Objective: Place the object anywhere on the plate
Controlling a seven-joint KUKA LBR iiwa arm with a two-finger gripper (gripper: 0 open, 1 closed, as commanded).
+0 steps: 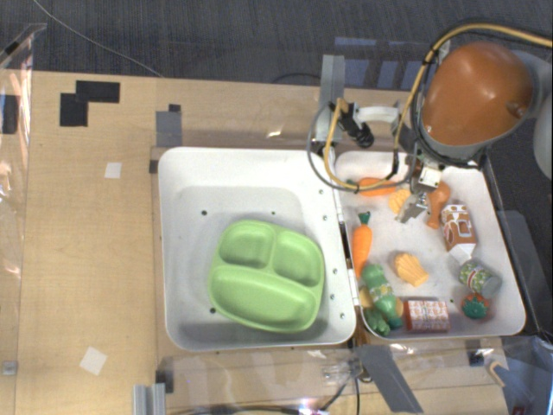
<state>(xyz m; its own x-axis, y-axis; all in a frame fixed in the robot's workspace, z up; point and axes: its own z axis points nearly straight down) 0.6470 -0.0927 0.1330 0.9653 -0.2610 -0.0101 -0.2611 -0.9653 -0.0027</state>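
- Plate, green, three compartments, bare, in left bin.
- Toy foods in right bin: can, carrot, yellow piece, carton.
- Gripper low over right bin's far end, beside carton; finger state impossible to tell.

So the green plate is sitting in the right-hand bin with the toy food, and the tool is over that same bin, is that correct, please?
Not quite: the camera view shows the green plate alone in the left bin. The toy food, such as the carrot, lies in the right bin, and the tool is indeed over that right bin.
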